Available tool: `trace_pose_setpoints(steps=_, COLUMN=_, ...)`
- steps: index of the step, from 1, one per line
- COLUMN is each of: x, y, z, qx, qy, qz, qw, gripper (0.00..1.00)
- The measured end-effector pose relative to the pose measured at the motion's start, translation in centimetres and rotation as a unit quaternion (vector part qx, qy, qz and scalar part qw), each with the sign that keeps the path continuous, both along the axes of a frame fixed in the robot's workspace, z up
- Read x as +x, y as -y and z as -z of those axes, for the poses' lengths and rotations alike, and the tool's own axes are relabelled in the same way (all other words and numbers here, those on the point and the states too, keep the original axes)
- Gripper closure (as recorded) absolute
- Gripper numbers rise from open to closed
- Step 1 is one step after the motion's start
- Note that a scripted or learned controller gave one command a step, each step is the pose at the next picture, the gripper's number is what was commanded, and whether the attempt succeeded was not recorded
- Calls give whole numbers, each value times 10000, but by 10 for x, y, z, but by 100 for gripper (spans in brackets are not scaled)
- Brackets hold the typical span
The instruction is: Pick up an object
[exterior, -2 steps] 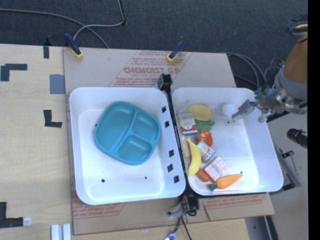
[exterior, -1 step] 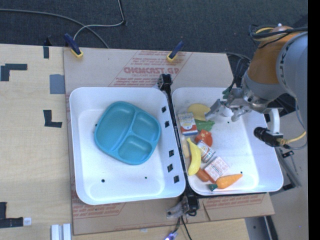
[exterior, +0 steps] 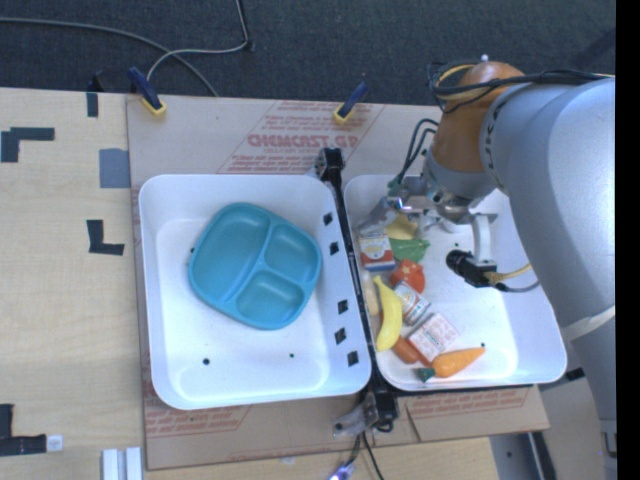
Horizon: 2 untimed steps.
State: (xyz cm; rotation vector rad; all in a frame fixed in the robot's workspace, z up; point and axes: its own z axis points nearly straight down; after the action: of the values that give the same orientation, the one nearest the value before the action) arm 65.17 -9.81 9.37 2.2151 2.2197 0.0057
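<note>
Yellow banana (exterior: 388, 314) beside carrot (exterior: 458, 361); end effector (exterior: 400, 211) above clutter.

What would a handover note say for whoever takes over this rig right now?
Gripper: down over the far end of the toy-food pile in the right bin; whether it grips anything cannot be told.
Things: banana, carrot, small packets and a tomato-like red piece lie clustered along the right bin's left wall. Blue divided plate sits in the left bin.
Done: arm lowered to the pile.
Left: confirm a grasp and lift one object.
</note>
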Motion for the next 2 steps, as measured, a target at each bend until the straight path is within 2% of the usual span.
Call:
trace_pose_setpoints(steps=1, x=21, y=29, z=1, qx=27, qy=18, qz=-4, qw=10000, gripper=0)
trace_pose_setpoints(steps=2, x=-6, y=19, z=1, qx=-7, qy=63, qz=12, qw=10000, gripper=0)
